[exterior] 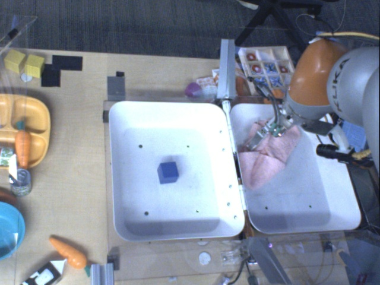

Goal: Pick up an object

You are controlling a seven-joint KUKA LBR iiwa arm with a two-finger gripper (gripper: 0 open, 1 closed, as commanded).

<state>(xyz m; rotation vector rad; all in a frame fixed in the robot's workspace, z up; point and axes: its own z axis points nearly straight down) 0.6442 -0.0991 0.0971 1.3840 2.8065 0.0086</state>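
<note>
Blue bowl [9,230] cut by left edge; pincer [274,127] tips blurred against pink cloth [267,156].

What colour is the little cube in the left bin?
Blue cube, clearest in the camera view.

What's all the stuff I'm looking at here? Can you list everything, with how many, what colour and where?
Bins: two, white, side by side on the bench.
Cube: one, blue, middle of the left bin.
Cloth: one, pink, crumpled in the right bin's upper left.
Carrots: two, orange, one on the yellow tray, one at the bench's lower left.
Tray: one, yellow, left edge.
Blocks: two, yellow, upper left corner.
Bowl: one, blue, lower left edge.
Office chair base: one, black, on the floor above.
Arm: one, grey and orange, from the right.
Tool: one, down on the cloth.
</note>
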